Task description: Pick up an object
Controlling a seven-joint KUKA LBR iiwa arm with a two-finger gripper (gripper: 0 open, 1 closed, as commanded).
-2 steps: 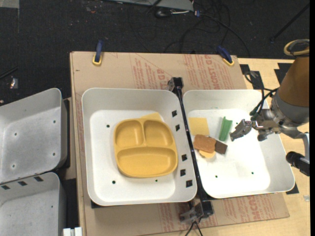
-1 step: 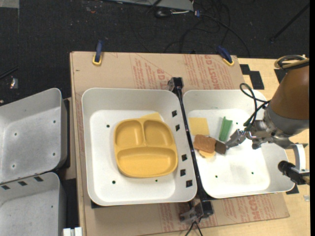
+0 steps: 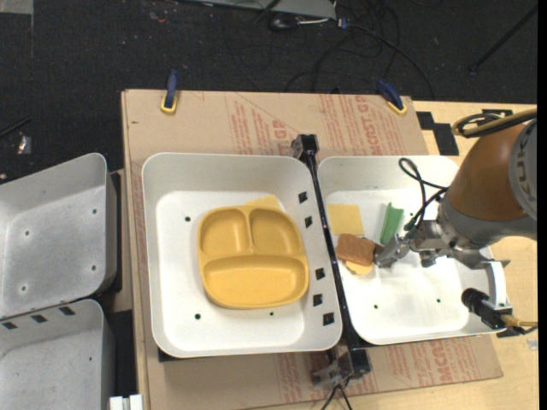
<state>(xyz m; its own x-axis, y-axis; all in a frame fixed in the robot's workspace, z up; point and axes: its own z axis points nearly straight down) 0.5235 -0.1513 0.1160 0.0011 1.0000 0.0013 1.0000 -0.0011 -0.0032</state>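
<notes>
A: What lies in the left bin?

B: A yellow divided plate sits near its middle, and a pale yellow sheet peeks out from under the plate at 12 o'clock. A black divider separates this bin from the right bin.

A: And in the right bin?

B: A yellow flat square lies close to the divider. At 6 o'clock from the square is a brown, bread-like piece, touching it or nearly so. At 3 o'clock from the square is a green stick, tilted a little.

A: Where is the gripper?

B: It is low in the right bin, just at 3 o'clock of the brown piece and at 6 o'clock of the green stick. The arm comes in from 3 o'clock and bends down, with black cables over the wrist.

A: Are the fingers closed on something?

B: I cannot tell; they are too small and dark here.
</notes>
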